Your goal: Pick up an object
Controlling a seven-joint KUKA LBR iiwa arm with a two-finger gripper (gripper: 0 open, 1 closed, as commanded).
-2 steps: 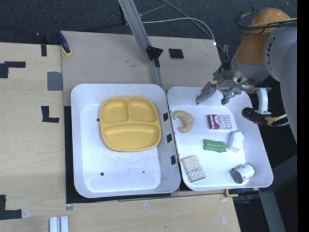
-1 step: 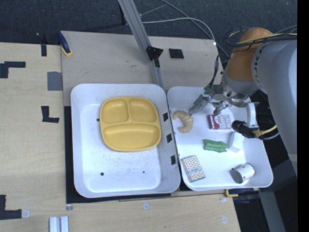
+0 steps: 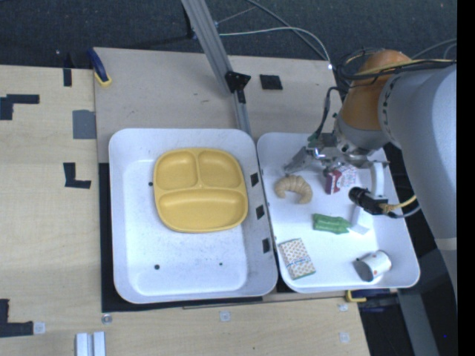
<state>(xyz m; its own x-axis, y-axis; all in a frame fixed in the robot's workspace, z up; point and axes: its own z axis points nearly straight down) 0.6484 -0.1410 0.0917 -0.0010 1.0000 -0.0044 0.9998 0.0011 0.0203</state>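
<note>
Holding yellow tray (image 3: 200, 190): left bin (image 3: 126, 221).

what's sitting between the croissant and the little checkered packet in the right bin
Nothing: in the camera view the stretch between the croissant and the checkered packet is bare white bin floor. The green object lies off to the side.

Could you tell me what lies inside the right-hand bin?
The right-hand bin holds a croissant, green packet, patterned sachet, white cup and red-white packet, partly covered by the tool.

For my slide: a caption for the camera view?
Arm's hand over right bin with croissant; yellow plate in left bin.
</note>
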